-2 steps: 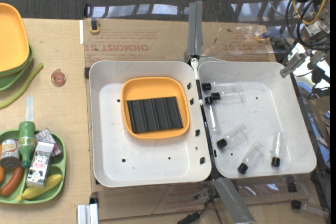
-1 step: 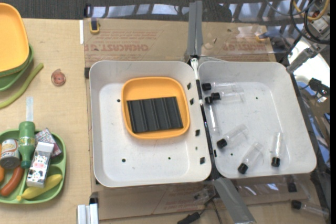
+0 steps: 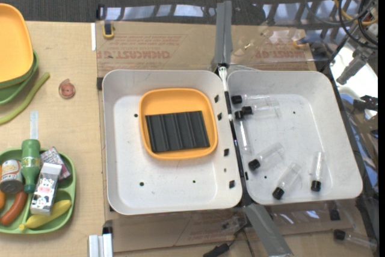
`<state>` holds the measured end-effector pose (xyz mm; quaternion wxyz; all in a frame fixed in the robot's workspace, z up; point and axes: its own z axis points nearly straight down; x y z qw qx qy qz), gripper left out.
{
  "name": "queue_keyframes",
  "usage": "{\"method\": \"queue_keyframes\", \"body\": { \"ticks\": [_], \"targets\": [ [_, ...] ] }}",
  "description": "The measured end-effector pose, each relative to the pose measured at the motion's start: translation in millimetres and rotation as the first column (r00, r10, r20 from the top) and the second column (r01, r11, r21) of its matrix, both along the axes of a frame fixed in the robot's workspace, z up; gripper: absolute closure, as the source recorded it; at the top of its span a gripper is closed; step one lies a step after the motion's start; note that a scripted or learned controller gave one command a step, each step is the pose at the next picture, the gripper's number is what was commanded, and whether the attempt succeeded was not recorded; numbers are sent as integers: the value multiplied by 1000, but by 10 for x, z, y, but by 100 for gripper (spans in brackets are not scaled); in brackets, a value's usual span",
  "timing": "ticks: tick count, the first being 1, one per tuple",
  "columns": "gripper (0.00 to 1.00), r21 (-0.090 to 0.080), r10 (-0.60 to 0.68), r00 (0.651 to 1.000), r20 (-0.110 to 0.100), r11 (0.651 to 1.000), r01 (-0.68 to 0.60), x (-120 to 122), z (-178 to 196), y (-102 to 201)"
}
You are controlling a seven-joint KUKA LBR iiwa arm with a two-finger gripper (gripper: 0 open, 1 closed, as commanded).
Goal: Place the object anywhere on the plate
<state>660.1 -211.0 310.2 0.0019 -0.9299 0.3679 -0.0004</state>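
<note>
Dark grey ribbed slab (image 3: 178,132) lying flat on orange plate (image 3: 178,123) in left bin (image 3: 120,177) | clear black-capped vials (image 3: 289,176) lying faint in right bin (image 3: 337,129) | jaws: cannot tell.

plate (image 3: 178,104): you see orange
object (image 3: 178,132) on plate: dark grey, ribbed
bins (image 3: 120,147): white
vials (image 3: 264,157) right of plate: clear, black caps

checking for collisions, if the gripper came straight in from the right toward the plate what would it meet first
Likely the right bin's outer rim, then the black-capped vials lying in it, before the orange plate. Height is unclear, so it may pass over.
</note>
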Motion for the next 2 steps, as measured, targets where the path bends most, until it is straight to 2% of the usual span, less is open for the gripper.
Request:
{"method": "queue_keyframes", "body": {
  "ticks": [1, 2],
  "targets": [
    [0, 0, 399, 917, 1, 917, -399, -21, -219, 11],
    [0, -1, 527, 850, 3, 850, -527, 0, -198, -81]
  ]
}}
